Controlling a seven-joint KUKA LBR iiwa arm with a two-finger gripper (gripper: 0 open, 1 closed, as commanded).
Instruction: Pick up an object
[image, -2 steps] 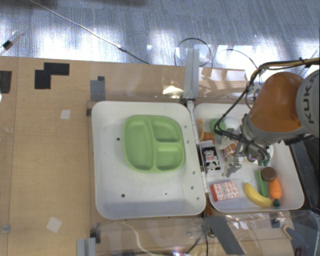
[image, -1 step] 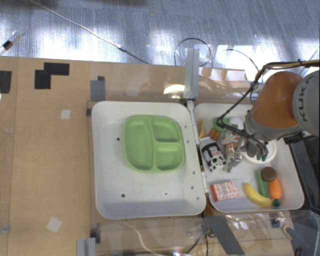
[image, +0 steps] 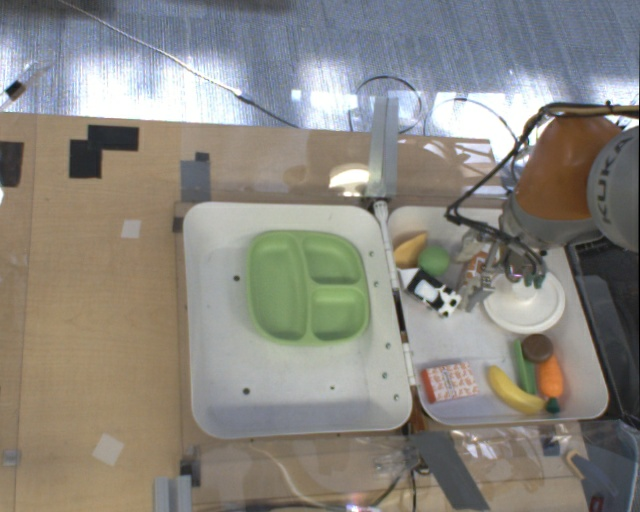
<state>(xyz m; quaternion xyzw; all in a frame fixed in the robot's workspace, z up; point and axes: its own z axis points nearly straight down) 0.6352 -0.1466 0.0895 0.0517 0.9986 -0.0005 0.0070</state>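
Camera view: two bins, one green tray, perhaps eight objects.

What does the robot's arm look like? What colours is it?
The arm is chunky and rounded, grey with a shiny orange band above the wrist. Thin black cables loop beside it. Its end effector is small, with metal parts and little wires.
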